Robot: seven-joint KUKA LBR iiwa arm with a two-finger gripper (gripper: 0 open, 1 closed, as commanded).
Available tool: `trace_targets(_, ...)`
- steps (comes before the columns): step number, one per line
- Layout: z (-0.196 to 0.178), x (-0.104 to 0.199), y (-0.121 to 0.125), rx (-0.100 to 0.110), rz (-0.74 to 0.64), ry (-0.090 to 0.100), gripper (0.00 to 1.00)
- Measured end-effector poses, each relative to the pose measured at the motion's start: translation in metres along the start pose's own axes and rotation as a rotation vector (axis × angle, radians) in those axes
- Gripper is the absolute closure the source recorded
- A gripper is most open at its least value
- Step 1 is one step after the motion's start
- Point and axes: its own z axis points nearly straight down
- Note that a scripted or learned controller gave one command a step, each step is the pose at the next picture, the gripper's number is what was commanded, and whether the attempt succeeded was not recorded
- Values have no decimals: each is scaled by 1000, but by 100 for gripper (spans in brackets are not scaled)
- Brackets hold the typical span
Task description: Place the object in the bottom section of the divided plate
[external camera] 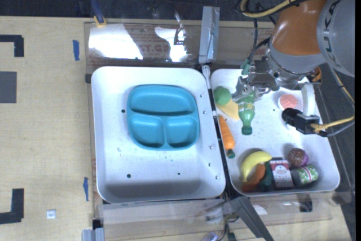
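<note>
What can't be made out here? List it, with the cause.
- Gripper: finger state, hidden under the wrist, camera view.
- Green bottle: top covered by the gripper; grasp unclear.
- Cans: labels too small and blurred.
- Arm: cut off by the right edge.

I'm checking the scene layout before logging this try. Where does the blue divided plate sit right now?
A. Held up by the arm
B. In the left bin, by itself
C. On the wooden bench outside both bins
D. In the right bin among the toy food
B: the blue divided plate lies flat in the left bin, while the toy food, such as the carrot and banana, lies in the right bin.
</note>
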Motion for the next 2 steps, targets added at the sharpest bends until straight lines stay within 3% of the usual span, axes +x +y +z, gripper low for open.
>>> trace_targets(1,21,103,26,-1,-43,2,100)
trace_targets(2,20,100,27,-3,-39,0,0)
